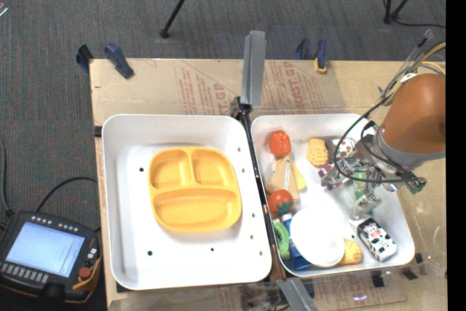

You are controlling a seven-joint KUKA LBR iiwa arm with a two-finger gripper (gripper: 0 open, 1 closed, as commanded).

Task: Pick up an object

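The right bin (393, 193) holds several toy foods: a red strawberry (279, 143), a yellow corn piece (317, 151), a cheese wedge (287, 175), a red tomato (280, 200), a green piece (281, 234), a white plate (317, 237), a yellow waffle (352, 252) and a cow-patterned block (376, 239). My gripper (360, 191) hangs low over the right middle of this bin, just above the cow block and right of the corn. The wrist and its cables hide what lies directly under it.
The left bin (120, 229) holds a yellow divided tray (195, 189). A grey post (253, 73) stands at the back between the bins. Clamps sit along the bench's far edge, and a teach pendant (47, 253) lies on the floor at lower left.
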